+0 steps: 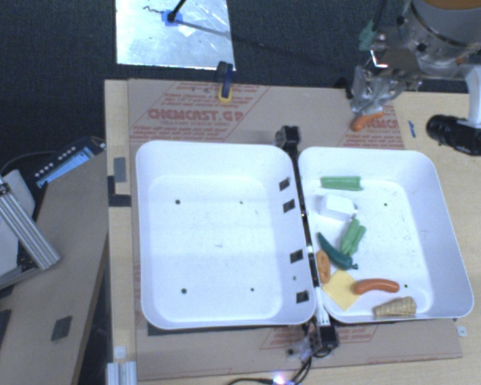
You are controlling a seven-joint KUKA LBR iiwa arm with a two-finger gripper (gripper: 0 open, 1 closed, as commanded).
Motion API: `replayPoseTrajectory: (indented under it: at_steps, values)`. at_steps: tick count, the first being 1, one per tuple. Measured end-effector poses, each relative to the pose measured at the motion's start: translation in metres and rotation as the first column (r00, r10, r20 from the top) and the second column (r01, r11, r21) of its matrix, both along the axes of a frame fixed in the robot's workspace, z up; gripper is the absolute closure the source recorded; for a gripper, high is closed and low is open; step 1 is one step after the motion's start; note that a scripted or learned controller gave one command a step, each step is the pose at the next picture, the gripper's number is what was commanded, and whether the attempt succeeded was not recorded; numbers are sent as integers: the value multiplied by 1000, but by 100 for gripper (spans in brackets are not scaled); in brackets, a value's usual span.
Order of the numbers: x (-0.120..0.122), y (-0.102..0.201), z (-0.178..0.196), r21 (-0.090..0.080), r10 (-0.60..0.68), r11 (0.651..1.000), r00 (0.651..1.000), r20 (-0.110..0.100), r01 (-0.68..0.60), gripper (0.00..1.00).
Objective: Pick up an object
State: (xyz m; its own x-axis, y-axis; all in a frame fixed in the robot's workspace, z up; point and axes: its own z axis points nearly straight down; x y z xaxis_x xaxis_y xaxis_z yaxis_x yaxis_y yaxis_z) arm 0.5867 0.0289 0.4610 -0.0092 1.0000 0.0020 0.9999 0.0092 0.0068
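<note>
A: Where is the tool at this moment?

B: Up at the far right, raised above the tabletop beyond the right bin, hanging from the grey arm.

A: Does it have anything?

B: Yes. A small orange sausage-shaped item sits at its tips, and the fingers look clamped on it from above. It hangs over the printed brown board past the bin's back rim.

A: What lies in the right bin?

B: A green pod-like piece near the back, a white block just below it, another green piece tilted beside a dark teal one. Toward the front are an orange slice against the dividing wall, a yellow square, a second orange sausage and a tan cone near the front rim.

A: And the left bin?

B: White floor with a few small dark dots.
</note>
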Motion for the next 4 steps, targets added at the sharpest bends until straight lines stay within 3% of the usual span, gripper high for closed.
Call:
replayPoseTrajectory:
  at_steps: [1,2,4]
  values:
    - [-36,25,47,0,-1,1000,1000,0,1,100]
    - [-103,69,74,2,1,1000,1000,-1,-1,100]
    - [-100,77,74,-1,-4,1000,1000,-4,4,100]
